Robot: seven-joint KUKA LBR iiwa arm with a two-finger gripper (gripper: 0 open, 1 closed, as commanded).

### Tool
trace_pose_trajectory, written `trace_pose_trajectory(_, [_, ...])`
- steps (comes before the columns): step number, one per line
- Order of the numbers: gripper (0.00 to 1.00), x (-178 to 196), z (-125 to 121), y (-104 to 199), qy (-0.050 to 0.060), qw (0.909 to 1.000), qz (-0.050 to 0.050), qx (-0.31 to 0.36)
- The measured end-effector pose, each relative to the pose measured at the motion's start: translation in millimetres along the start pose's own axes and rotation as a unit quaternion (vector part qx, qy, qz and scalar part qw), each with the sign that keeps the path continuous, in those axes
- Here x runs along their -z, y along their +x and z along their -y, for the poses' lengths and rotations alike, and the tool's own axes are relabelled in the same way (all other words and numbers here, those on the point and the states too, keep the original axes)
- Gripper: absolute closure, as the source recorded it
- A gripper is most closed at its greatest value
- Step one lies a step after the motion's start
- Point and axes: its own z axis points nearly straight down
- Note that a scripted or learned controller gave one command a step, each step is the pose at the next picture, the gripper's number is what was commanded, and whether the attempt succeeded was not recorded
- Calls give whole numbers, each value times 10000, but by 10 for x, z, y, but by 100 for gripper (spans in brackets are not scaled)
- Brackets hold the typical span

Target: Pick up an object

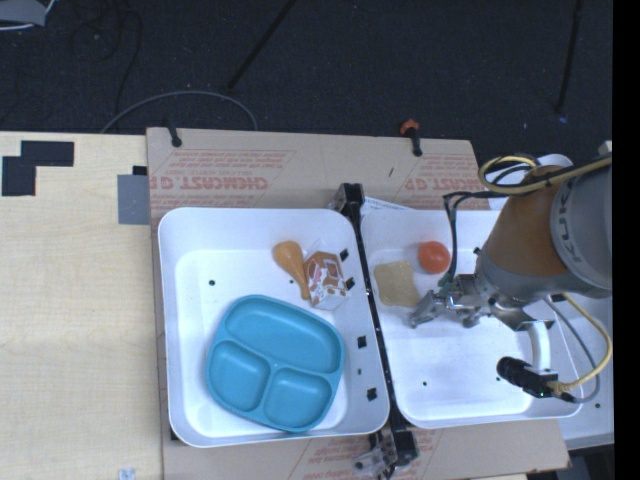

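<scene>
Partly hidden, the arm (560, 233) runs off the right edge, so its base cannot be seen; the packet (325, 276) in the left bin (190, 268) is too blurred to read; whether the gripper (432, 311) is spread or pinched cannot be told. Both white bins sit on brown cardboard (300, 173) over a pale wooden bench (70, 318), with dark floor and cables behind. Reaching leftward, the arm holds its gripper low in the right bin (450, 398), just beside a tan sponge (396, 283); an orange ball (433, 257) lies near; a blue tray (275, 361) and a wooden spoon (292, 263) rest in the left bin.
</scene>
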Motion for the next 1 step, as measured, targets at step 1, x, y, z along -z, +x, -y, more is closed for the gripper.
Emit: trace_pose_trajectory(1, [100, 115, -1, -14, -4, 10000, 1, -23])
